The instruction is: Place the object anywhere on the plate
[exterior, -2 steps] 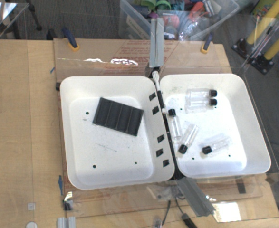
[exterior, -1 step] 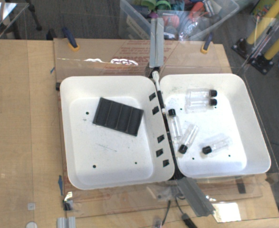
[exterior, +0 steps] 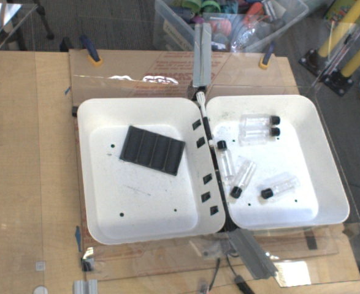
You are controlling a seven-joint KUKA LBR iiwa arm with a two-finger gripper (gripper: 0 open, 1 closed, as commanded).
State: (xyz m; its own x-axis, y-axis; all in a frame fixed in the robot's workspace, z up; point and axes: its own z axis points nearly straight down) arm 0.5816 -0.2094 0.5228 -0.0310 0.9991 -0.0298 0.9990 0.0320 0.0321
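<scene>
While plate point(exterior: 152, 150) sits left: vials point(exterior: 258, 127) right.

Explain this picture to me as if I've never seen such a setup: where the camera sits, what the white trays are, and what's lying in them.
One fixed camera looks down at a slant on a wooden bench. Two shallow white bins sit side by side on it.

The left bin holds a flat, dark, ribbed rectangle, the plate, lying at a slight angle.

The right bin holds several small clear vials with black caps, scattered on their sides: two close together near the top, three lower down.

Behind the bins stands a clear tub of colourful odds and ends.

The job is to set a vial on the plate. No vial is on it yet.
</scene>
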